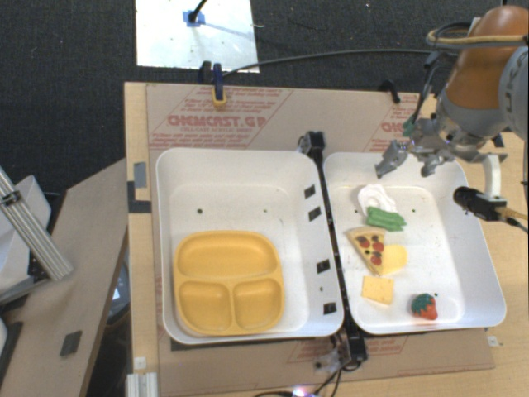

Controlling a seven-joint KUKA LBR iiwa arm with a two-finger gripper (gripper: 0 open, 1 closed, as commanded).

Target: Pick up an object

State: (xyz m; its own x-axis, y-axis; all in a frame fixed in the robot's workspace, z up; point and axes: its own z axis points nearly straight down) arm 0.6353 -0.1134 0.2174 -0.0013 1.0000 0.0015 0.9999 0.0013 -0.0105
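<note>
Two white bins sit side by side. The left bin [240, 180] holds a yellow divided tray [229, 282]; the right bin [471, 255] holds the small food toys. The arm [483, 64] reaches in over the right bin's far edge, its gripper [411, 160] spread open and holding nothing. Nearest it, below and slightly left in the view, lies a white piece [374, 196] touching a green pod [386, 218] whose long axis runs roughly left to right. Closer to the camera lie a pizza slice [368, 245], a cheese square [378, 289] and a strawberry [425, 306].
</note>
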